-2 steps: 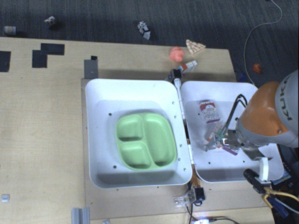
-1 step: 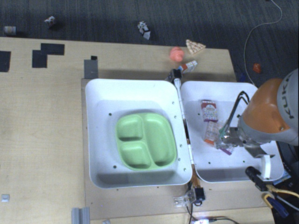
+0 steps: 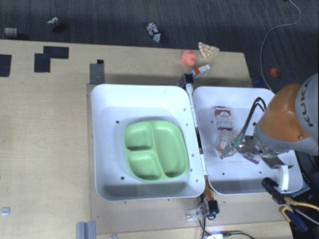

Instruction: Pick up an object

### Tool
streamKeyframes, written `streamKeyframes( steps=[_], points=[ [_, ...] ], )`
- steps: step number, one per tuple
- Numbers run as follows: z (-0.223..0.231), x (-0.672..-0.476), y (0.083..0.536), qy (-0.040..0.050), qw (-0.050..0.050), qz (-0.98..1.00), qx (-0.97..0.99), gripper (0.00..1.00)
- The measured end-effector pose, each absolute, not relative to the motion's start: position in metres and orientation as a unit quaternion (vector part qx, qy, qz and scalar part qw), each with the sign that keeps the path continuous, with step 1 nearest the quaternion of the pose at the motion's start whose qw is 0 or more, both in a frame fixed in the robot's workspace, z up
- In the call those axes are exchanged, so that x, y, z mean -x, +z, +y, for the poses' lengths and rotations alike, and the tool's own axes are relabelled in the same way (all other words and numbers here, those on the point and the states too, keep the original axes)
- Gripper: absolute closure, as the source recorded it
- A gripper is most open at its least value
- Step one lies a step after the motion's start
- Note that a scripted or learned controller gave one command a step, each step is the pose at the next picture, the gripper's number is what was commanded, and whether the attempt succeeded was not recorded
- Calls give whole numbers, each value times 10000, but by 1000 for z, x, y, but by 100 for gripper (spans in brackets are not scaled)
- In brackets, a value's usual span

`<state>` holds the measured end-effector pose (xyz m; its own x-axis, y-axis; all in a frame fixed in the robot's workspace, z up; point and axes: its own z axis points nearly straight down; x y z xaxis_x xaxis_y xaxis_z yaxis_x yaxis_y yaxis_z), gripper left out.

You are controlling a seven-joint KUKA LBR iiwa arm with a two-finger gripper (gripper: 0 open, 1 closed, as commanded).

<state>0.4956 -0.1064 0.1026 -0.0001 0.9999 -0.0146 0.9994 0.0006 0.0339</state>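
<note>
Reaching in from the right, the arm hangs low over the right bin, its gripper down among the things near the middle of that bin. Whether it has closed on anything cannot be told from this slanted view, since the wrist and the orange band cover most of the tool and what lies under it is small and blurred. Two candidates lie close by. A red and white packet sits toward the far side of the bin, up and slightly left of the gripper, with its long axis running roughly front to back. A clear wrapped item lies just beside the gripper on its left, seemingly touching or nearly touching the tool, and a small purple piece shows at the gripper's lower right. The left bin holds a green divided tray, well apart from the arm across the shared rim. Judging by position, the wrapped item is the likeliest target, needing little more than a short leftward correction before a lift; nothing is visibly raised yet.
</note>
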Motion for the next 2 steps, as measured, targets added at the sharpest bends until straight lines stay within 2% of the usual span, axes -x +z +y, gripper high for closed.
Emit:
streamKeyframes(
  steps=[1,2],
  points=[
    [-107,-498,114,82,203,7072,-7067,100],
    [-107,-497,114,81,201,7073,-7066,0]
  ],
)
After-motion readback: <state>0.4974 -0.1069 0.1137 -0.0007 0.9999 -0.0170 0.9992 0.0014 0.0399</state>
